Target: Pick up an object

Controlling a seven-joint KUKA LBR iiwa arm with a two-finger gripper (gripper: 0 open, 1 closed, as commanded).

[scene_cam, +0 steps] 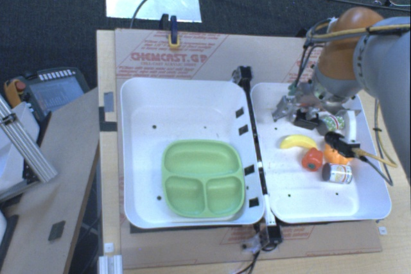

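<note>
Since the banana (298, 142) at the gripper's (287, 107) five o'clock looks light and smooth, we favour mid-body; finger state unclear.

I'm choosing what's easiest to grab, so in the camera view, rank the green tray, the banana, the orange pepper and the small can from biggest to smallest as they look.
1. Green tray, by far the largest.
2. Banana.
3. Small can and orange pepper look about alike, so I won't rank them.
</note>
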